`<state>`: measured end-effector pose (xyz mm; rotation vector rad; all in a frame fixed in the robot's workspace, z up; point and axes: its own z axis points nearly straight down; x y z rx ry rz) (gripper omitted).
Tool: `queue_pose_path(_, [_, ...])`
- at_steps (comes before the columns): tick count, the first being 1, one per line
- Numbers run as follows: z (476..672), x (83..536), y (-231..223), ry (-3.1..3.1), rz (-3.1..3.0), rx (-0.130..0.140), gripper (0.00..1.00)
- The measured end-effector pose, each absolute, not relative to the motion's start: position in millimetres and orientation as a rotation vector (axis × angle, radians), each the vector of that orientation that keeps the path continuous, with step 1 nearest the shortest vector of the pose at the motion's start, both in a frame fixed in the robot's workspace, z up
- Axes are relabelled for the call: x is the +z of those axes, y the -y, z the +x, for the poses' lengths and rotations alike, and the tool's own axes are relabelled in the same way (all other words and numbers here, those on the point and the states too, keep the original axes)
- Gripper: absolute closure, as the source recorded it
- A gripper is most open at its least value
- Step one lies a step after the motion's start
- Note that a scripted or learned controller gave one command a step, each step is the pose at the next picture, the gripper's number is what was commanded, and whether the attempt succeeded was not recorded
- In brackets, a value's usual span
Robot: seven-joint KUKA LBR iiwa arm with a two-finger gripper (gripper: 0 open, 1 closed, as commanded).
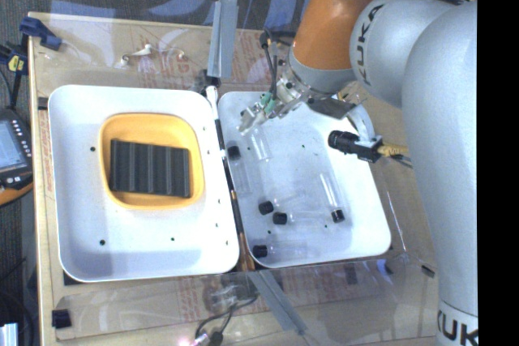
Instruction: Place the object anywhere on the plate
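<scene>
The arm (405,53) reaches over the right bin (365,231), its pincer (258,111) at that bin's upper left; I can't tell its opening. The plate (151,130), left-centre, carries a dark ribbed block (151,168).

The arm (422,93) carries black "KUKA" lettering twice: once running along its grey casing just right of the orange band in the upper right of the frame, and again, cut off as "KUK", at the lower right corner.
</scene>
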<state>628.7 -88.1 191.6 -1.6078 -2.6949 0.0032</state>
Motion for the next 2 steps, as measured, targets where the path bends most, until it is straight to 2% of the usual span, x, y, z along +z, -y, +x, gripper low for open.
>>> queue_pose_path(1, [595.7,191.4,52.0,2.886,-1.231,0.003,1.00])
queue_pose_path(2, [595.8,191.6,52.5,2.886,-1.233,0.003,0.00])
